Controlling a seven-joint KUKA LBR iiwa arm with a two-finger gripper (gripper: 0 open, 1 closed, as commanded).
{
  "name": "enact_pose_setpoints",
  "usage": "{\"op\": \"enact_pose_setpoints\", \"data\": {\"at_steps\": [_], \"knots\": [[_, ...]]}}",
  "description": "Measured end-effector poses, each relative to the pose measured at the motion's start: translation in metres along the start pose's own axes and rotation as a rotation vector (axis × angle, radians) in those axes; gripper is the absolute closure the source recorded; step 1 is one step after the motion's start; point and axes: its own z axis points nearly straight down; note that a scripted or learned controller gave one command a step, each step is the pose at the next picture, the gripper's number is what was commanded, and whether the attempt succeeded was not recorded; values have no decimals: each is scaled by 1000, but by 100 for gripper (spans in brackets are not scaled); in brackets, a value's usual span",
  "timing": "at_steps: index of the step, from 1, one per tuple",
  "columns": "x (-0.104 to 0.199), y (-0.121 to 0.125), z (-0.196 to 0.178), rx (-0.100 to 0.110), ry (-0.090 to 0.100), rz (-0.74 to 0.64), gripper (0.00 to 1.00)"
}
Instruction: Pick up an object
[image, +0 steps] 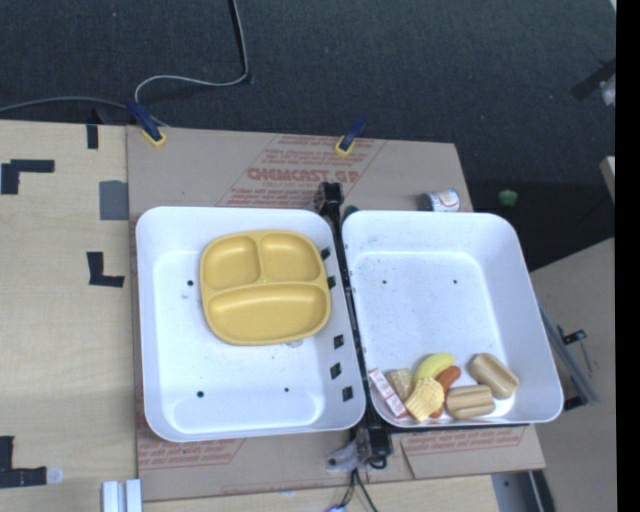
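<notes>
Landmark: the black divider (344, 300) where the two white bins meet.
Left bin (165, 400): on the counter (60, 330), touching the divider on its left side.
Yellow plate (266, 287): a three-compartment tray lying flat in the left bin, toward the far end, its right edge just beside the divider.
Right bin (440, 290): touching the divider on its right side, tilted a little clockwise.
Toy food pile (445, 388): clustered at the near end of the right bin, right of the divider's near end.
Pile contents: two tan bread-like rolls (483, 386) touching each other on the side away from the divider; a yellow-green piece (434, 365); a small red piece; a pale yellow ridged piece (424, 400); a white-and-red wrapper (386, 392) nearest the divider.
Cardboard sheet (300, 170): under both bins, held by two yellow clips at its far edge.
End effector: cannot tell whether released or clenched.
</notes>
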Motion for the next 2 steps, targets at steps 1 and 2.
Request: {"op": "enact_pose_setpoints", "data": {"at_steps": [1, 2], "knots": [[-1, -54, 81, 4, 1, 3, 100], [0, 9, 3, 0, -1, 0, 100]]}}
